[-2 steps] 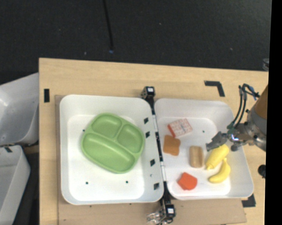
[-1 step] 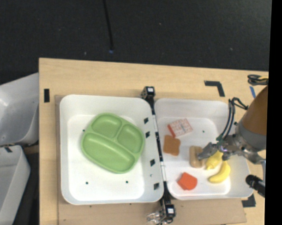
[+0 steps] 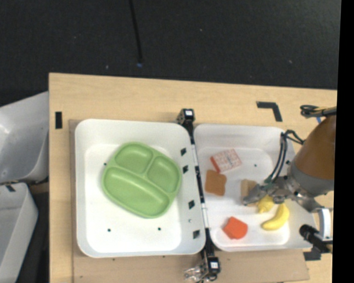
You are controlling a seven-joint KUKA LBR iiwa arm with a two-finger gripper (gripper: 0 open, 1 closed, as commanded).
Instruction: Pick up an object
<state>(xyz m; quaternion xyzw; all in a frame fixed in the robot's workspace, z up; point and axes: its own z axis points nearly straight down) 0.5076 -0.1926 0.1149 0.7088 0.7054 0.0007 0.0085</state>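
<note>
Reaching in from the right, the arm sets its gripper (image 3: 263,196) low in the right bin (image 3: 247,136), right over the upper end of the banana (image 3: 276,217). Fingers sit in a dark cluster that touches or overlaps the yellow; cannot tell if the jaws are apart or together, and no object is clearly between them. So nothing counts as held yet.

Using the banana as landmark: small tan block (image 3: 248,186) just up-left of it, right beside the gripper. Brown square (image 3: 215,183) further left. Red-and-white packet (image 3: 225,160) up-left, beyond the brown square. Orange-red piece (image 3: 236,228) to the left and slightly down, apart from the banana. Left bin (image 3: 83,181) well left of it, holding a green divided plate (image 3: 142,179).

Likely target is the banana, judging from where the gripper sits. Handling guess: looks like a toy, so light, fairly stiff, smooth and a bit slippery. Curved body means it can roll or swivel out of a two-finger pinch. Best hold is across the thick middle, jaws closing on the two long flanks, not on the tapered tip, where the pads would slide off. Current spot looks too near the end. Not fragile, so a firm squeeze is fine.

Risk: banana lies near the bin's right wall, so one finger has little room on that side. The tan block nearby could get nudged or caught instead.
</note>
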